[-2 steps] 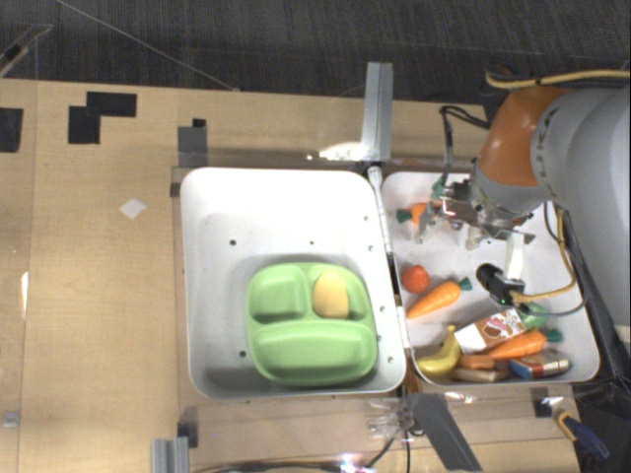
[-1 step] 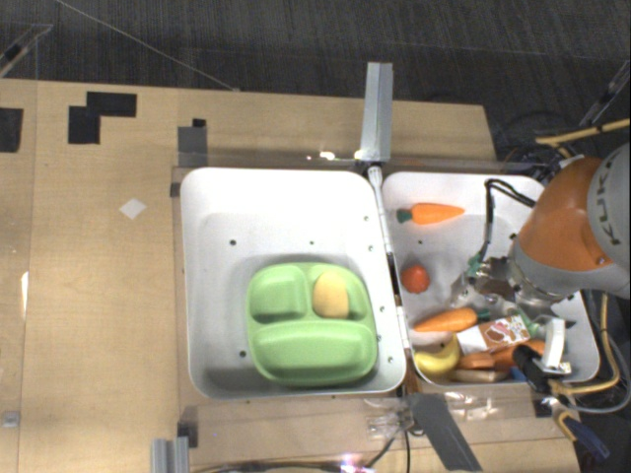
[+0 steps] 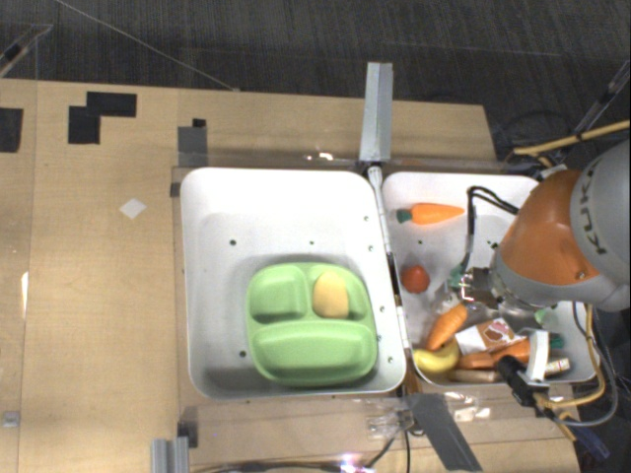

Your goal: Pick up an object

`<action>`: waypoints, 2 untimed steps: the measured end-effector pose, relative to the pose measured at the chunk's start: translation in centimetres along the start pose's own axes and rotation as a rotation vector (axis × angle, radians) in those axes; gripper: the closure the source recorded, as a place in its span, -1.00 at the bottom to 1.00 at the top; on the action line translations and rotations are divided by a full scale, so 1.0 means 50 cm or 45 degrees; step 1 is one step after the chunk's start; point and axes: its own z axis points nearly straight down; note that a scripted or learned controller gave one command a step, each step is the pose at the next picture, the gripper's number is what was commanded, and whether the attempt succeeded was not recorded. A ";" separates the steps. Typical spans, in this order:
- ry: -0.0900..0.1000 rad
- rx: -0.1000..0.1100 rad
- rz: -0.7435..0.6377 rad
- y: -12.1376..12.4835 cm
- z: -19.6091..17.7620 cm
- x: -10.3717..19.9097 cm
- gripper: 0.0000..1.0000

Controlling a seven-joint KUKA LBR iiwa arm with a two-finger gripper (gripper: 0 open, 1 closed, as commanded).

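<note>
Left bin: holds a green divided tray; a yellow egg-shaped piece sits in the tray's upper right compartment.
Right bin: holds a carrot near the top, long axis left to right; a small red ball below it; a second carrot tilted, tip up-right; a banana at the bottom edge, touching that carrot.
Arm: over the right bin's right half, covering the clutter beneath.
Gripper: hidden under the wrist; jaw state cannot be told.
Key relation: tilted carrot lies just left of the gripper, nearest candidate, judged likeliest target.
</note>
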 end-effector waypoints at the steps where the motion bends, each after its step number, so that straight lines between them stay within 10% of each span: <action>1: 0.010 -0.003 -0.008 0.005 -0.023 0.012 1.00; 2: 0.008 0.030 -0.165 0.109 -0.242 0.091 1.00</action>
